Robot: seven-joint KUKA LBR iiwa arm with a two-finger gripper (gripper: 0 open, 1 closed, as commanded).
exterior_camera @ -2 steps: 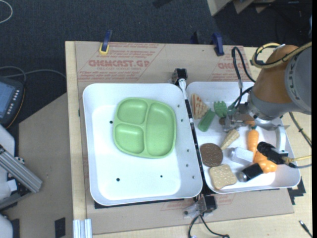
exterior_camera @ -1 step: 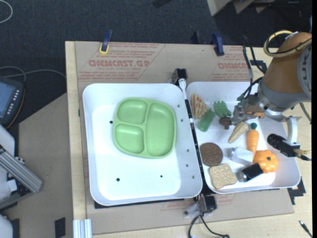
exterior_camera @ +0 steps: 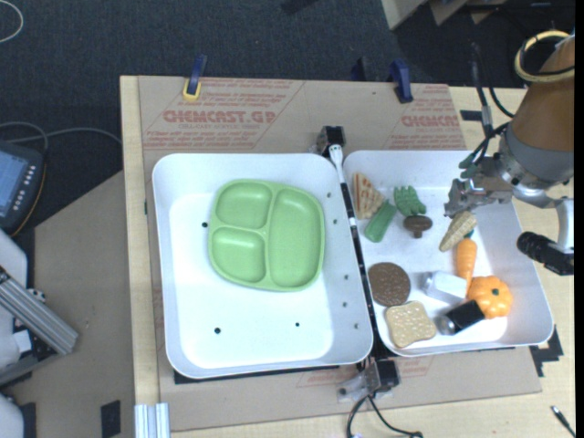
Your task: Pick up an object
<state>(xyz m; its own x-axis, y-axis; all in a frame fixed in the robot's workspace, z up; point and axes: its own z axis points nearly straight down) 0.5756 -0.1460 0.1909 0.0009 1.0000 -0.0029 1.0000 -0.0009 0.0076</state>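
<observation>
Hovering claw near right bin edge, corn beneath

arm cut off at right edge, tool fingers unclear

"CHEMCAST G.P" in red print, repeated across the brown board
</observation>
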